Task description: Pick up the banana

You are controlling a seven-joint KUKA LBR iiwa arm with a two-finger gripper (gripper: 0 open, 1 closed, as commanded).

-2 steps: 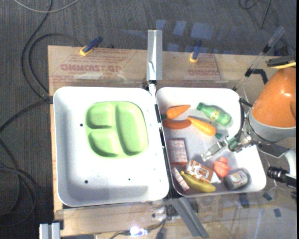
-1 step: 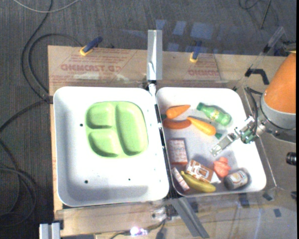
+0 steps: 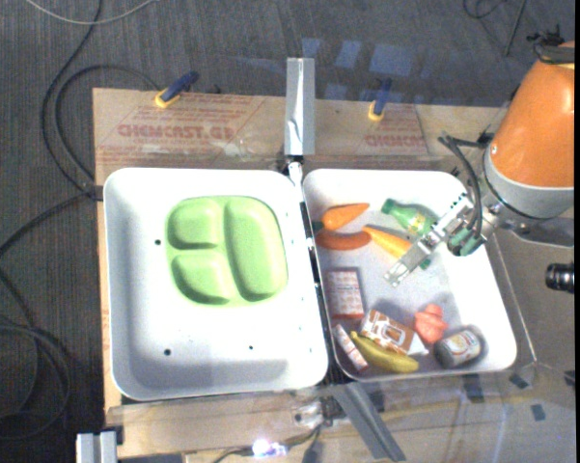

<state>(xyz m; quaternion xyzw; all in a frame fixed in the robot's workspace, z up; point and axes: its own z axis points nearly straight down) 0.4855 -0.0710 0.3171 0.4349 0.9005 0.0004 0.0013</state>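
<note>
The gripper (image 3: pixel 405 266) is seen over the middle of the right bin (image 3: pixel 497 302), its two fingers slightly parted with nothing between them, just beside a carrot (image 3: pixel 386 240) and a green bottle (image 3: pixel 408 216). The banana (image 3: pixel 384 356) is found well apart from it, untouched at the bin's near edge, so approach, grasp and lift are judged to remain. The banana is partly overlapped by a small box (image 3: pixel 388 332), and the fingertips are too small for the exact opening to be read.
</note>
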